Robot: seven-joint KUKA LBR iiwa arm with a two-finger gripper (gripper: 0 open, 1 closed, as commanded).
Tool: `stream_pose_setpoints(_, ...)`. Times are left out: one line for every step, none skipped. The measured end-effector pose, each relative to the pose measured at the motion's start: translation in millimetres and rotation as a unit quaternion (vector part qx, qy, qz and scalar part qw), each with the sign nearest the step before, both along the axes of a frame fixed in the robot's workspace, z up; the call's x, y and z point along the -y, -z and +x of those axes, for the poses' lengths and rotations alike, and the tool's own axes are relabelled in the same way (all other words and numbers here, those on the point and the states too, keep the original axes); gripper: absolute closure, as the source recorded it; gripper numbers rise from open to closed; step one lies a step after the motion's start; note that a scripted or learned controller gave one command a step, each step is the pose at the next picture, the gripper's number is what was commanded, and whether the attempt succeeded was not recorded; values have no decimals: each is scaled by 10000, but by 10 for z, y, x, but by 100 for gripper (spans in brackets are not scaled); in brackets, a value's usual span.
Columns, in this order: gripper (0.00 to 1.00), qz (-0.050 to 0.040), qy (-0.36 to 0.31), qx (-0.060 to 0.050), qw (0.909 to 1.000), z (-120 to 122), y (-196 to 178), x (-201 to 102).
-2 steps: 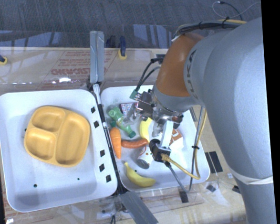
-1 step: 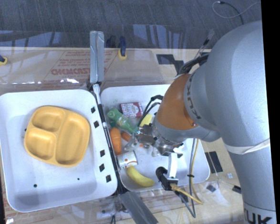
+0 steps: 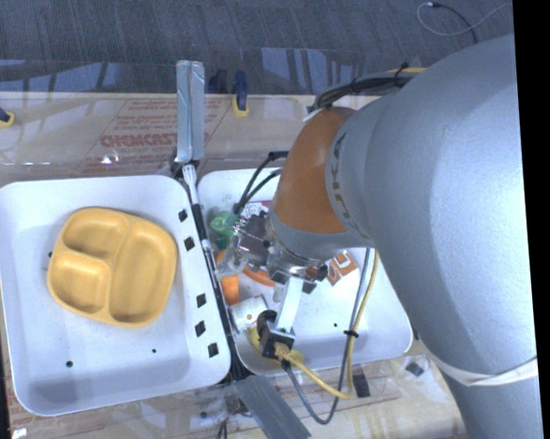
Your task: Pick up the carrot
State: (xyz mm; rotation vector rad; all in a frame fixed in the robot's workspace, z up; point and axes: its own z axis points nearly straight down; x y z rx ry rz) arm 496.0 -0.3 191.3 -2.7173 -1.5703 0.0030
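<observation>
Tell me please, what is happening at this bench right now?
A grey robot arm reaches from the right into the right bin, low over a cluster of small items. An orange piece, probably the carrot, lies near the bin's left wall beside a green item. Nothing shows it is grasped. The left bin holds a yellow divided plate.

light: even, bright | shadows: soft | focus: slightly soft (grainy) | glare: mild on plastic sheet [image 3: 81, 134]

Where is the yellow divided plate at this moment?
The yellow divided plate lies in the left white bin, toward its upper middle, across the divider from the bin where the arm works.
</observation>
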Motion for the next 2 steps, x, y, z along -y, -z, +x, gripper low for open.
stream_pose_setpoints(100, 6, -31, -10, 10000, 7, -94, -7)
stream_pose_setpoints(100, -2, -45, -2, 10000, 621, -992, 199)
